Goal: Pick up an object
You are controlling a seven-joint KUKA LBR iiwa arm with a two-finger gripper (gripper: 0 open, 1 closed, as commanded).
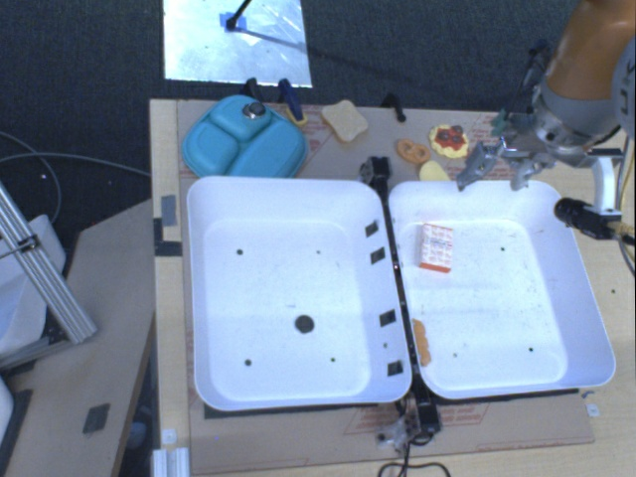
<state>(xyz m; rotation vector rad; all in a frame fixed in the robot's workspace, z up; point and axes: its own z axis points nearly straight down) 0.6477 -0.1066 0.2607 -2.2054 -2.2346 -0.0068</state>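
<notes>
A small red-and-white box [436, 246] lies flat in the right bin [586, 306], toward its back left. An orange toy piece [421, 343] rests against that bin's left wall near the front. In the left bin [214, 266] sits a small dark disc [304, 323]. My gripper [496, 175] hangs over the back rim of the right bin, up and to the right of the box, well apart from it. Its two fingers [470, 174] are spread open with nothing between them.
Behind the bins, on the bench, lie a blue divided plate [243, 139], a toy bread slice [345, 120], a pretzel [411, 150], a small pizza [449, 139] and a yellow piece [433, 171]. A shiny sheet [236, 26] lies on the floor beyond.
</notes>
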